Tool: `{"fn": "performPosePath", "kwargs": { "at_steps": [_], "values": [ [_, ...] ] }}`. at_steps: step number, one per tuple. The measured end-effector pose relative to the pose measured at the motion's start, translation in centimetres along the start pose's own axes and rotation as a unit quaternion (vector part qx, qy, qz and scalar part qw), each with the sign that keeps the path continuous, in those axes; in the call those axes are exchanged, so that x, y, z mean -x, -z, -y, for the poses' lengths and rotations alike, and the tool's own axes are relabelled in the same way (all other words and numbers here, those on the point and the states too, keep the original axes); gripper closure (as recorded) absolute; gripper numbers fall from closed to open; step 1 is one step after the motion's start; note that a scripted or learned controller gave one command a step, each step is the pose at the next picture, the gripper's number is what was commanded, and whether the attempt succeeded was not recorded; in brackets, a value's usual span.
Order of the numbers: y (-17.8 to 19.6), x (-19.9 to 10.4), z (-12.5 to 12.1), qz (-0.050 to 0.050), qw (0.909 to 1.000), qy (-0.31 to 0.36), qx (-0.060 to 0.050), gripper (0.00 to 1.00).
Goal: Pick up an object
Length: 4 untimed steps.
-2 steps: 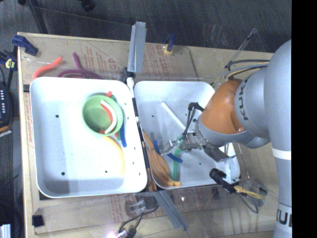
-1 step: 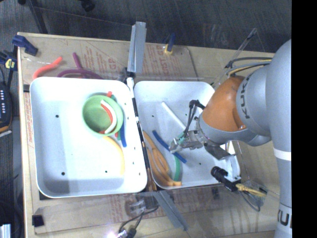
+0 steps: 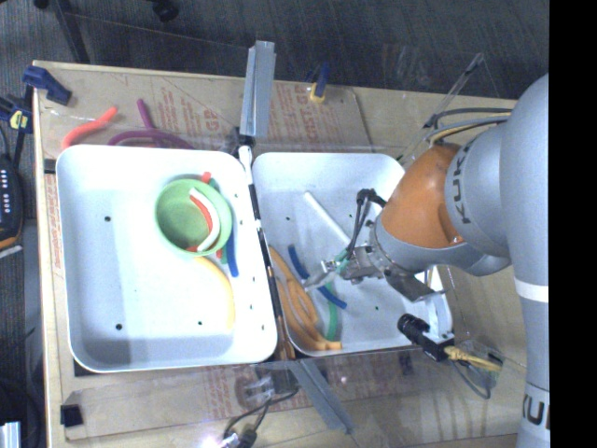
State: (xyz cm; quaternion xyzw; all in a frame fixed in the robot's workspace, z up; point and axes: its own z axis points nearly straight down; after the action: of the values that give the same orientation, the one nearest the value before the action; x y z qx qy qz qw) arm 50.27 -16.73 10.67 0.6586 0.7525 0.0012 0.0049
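Blue strips (image 3: 300, 261) lie in the right bin (image 3: 392, 171), thin and curved, one near the middle of the floor and another (image 3: 332, 298) just below it. Beside them, along the bin's left wall, sits a tan looped cord (image 3: 297, 308) with a green curved piece (image 3: 333, 323) next to it, down at the lower left corner. A pale flat strip (image 3: 324, 216) angles across the white floor above them.

Gripper (image 3: 328, 269) is low in the right bin now, right by the blue strips, its tip close to them; whether the fingers are spread or closed, I cannot tell from this angle. Arm (image 3: 438, 208) comes in from the right, orange band showing over the bin's right half.

Over in the left bin (image 3: 84, 250): a green bowl (image 3: 185, 215) near the upper right, with a red piece (image 3: 202, 207) curving across it, a yellow strip (image 3: 227, 292) curling below, and a small blue piece (image 3: 232, 258) beside the bowl. Both bins sit side by side on the table (image 3: 373, 110).
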Motion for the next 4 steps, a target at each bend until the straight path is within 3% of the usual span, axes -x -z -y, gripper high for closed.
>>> {"fn": "performPosePath", "kwargs": {
  "at_steps": [1,2,3,4],
  "values": [
    [-1.1,-1.9,0.8,0.000,0.9999,0.015,-0.001,0.00],
    [0.0,-1.8,0.6,0.001,0.9999,0.016,0.000,1.00],
    [-0.1,-1.9,0.7,0.000,0.9999,0.017,-0.001,0.00],
    [0.8,-1.9,0.6,0.000,0.9998,0.019,-0.001,1.00]
  ]
}}
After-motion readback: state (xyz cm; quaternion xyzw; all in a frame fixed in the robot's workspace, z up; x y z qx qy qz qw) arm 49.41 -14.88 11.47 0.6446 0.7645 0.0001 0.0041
